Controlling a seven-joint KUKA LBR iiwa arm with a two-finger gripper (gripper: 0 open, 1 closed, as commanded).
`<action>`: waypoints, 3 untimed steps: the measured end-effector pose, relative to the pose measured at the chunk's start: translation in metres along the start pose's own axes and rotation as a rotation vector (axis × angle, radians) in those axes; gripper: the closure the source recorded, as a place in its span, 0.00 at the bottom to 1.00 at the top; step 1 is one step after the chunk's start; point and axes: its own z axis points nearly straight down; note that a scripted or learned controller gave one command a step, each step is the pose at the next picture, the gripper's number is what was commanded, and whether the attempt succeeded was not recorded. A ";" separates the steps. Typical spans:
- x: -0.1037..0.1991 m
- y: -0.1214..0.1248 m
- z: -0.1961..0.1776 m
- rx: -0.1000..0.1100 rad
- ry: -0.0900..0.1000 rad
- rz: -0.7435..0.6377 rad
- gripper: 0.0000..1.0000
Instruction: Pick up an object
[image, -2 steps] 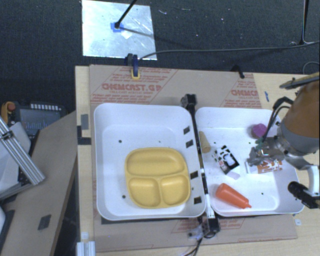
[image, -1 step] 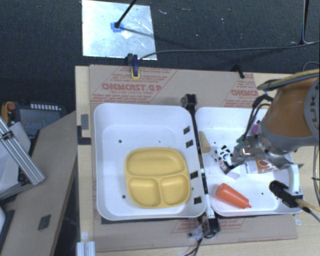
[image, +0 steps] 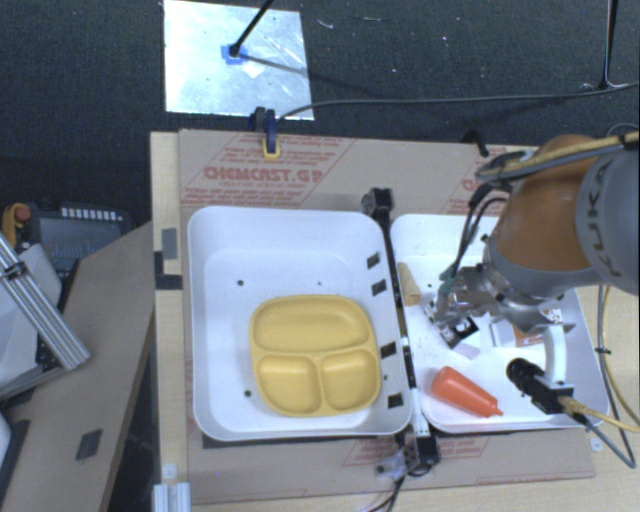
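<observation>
Risk of a slipped grab: yellow divided plate (image: 315, 355) flat in the left bin (image: 215, 300), too broad to pinch; in the right bin (image: 430, 240), gripper (image: 455, 305), open or closed impossible to tell, low over small clutter, beside a smooth, tapered orange carrot-shaped toy (image: 465, 390) near the front wall, likely to roll.

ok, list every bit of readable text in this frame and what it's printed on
"CHEMCAST G P" (last letters unsure): red print on the brown protective sheet behind the left bin.
More red print on the same sheet, top right and along the front edge: too blurred to read.
"KU": vertical lettering on the grey arm, cut off.
Device with buttons at far left: labels too small to read.
</observation>
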 end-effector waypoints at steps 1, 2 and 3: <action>0.055 0.003 0.007 0.002 0.000 0.000 1.00; 0.107 0.018 -0.007 0.000 0.001 0.000 1.00; 0.129 0.011 0.002 0.004 -0.001 0.003 1.00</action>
